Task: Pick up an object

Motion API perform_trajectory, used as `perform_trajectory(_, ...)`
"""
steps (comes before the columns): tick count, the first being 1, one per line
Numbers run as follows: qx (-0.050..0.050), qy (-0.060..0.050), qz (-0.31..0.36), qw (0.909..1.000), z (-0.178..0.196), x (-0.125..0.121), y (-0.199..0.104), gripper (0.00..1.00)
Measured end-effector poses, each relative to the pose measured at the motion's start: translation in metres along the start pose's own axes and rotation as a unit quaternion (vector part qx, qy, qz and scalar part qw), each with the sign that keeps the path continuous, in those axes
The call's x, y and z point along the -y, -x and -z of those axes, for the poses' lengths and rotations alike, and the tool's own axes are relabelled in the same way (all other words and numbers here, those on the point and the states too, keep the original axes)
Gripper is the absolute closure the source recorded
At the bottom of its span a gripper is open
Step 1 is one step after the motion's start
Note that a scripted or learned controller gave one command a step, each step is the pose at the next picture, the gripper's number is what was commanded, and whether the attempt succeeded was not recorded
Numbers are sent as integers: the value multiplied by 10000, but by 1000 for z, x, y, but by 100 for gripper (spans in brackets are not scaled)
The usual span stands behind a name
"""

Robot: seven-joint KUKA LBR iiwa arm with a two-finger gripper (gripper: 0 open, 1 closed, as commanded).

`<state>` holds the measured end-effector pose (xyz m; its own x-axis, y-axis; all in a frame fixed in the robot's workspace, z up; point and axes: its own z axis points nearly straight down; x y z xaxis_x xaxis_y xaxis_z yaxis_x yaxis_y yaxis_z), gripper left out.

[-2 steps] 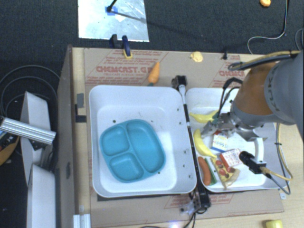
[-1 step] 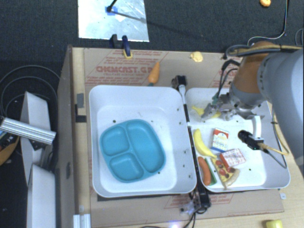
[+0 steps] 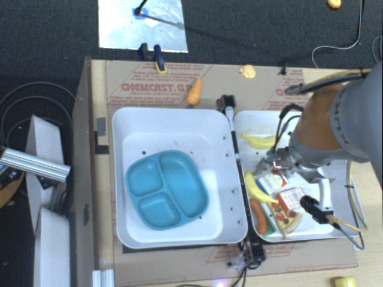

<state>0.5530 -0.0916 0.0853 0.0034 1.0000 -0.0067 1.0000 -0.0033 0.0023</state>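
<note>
My gripper [image 3: 273, 165] hangs low in the right bin [image 3: 257, 123], under the grey arm with its orange band [image 3: 317, 121]. It is over a heap of toy food. Directly beside it lies a small red and white package [image 3: 270, 181]. A yellow banana [image 3: 259, 140] rests toward the bin's far left. A second banana [image 3: 256, 190] lies along the left wall, with an orange sausage-like piece [image 3: 258, 215] below it. A red and white box [image 3: 291, 197] and a pizza slice [image 3: 288, 221] sit at the near side. The arm hides the bin's right half.
The left bin [image 3: 149, 121] holds a blue divided plate [image 3: 167, 188]. On the bench behind the bins lie a toy carrot [image 3: 193, 92] and a yellow item [image 3: 248, 72]. A black fitting [image 3: 227, 103] sits at the divider's far end.
</note>
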Motion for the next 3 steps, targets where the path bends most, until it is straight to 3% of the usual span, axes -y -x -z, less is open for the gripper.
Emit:
perform_trajectory(1,-16,15,16,10000,11,-3,-1,100)
perform_trajectory(2,-16,13,18,10000,10,-3,-1,0)
perform_trajectory(3,-25,34,48,10000,0,-84,1,0)
